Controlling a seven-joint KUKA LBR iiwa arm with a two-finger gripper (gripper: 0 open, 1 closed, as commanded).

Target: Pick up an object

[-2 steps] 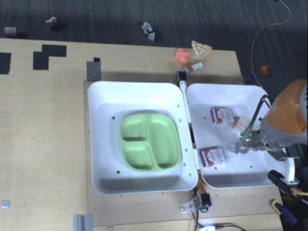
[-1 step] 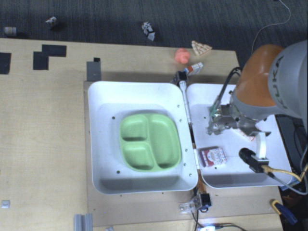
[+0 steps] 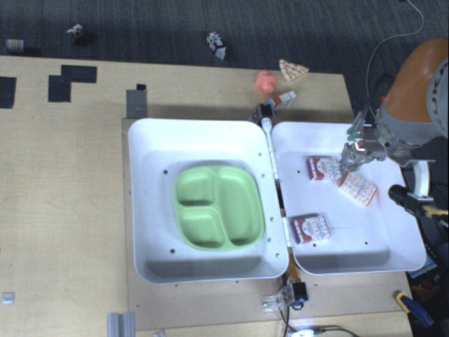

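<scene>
Three flat red-and-white printed packets [image 3: 356, 188] lie in the right white bin [image 3: 393, 255], looking light, thin and crinkly, best pinched across a short edge. The tool [image 3: 351, 156] hovers between the far two; its grip I cannot tell.

Even overhead light, soft picture, whites close to washing out.

You get flat, diffuse light from above across the bench [image 3: 63, 209], with no hard shadows. The 2 white bins run bright: the left bin [image 3: 151, 188] holds only faint grey shading along its near wall, and the right bin [image 3: 393, 248] loses surface detail in the glare. The green tray [image 3: 217, 206] casts almost no shadow. The dark carpet [image 3: 175, 12] beyond looks dim and grainy. Your whole frame is soft, so print on the small packets [image 3: 310, 228] is unreadable. The arm [image 3: 417, 90] at the right edge is blurred.
</scene>
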